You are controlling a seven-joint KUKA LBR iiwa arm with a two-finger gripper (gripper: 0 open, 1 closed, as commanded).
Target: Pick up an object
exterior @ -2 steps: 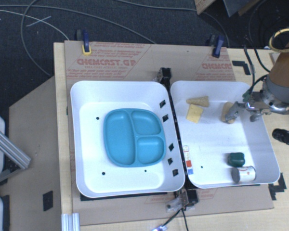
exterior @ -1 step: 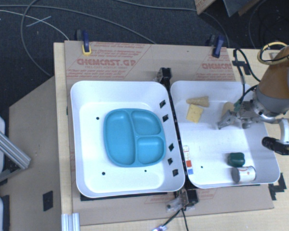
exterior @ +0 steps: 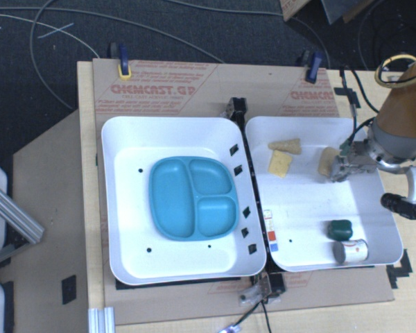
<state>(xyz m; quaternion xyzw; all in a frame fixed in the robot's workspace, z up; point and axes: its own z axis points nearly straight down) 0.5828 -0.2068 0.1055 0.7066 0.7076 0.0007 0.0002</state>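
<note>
White plastic everywhere you look: two shallow bins sit side by side on the cardboard-topped bench (exterior: 194, 82), and the left bin (exterior: 125, 248) carries a turquoise divided plate (exterior: 193, 198), three compartments, lying flat near the middle; over to the right bin (exterior: 305, 248), where the action is; the grey arm (exterior: 395, 127) with its orange band reaches in from the right edge, and the gripper (exterior: 341, 166) is down at the bin's upper right, right against a tan, bread-like chunk (exterior: 326, 162); whether the pincer is clenched or released I cannot tell, the fingertips are too small and cluttered to read; left of it, well apart from the gripper, a yellow sponge-like square (exterior: 280, 164) touches a tan wedge (exterior: 286, 146) just above it; down in the near right corner a dark green lump (exterior: 340, 229) sits just above a small white cylinder with a grey end (exterior: 351, 250); a red-and-blue label (exterior: 271, 236) marks the bin's left side.
</note>
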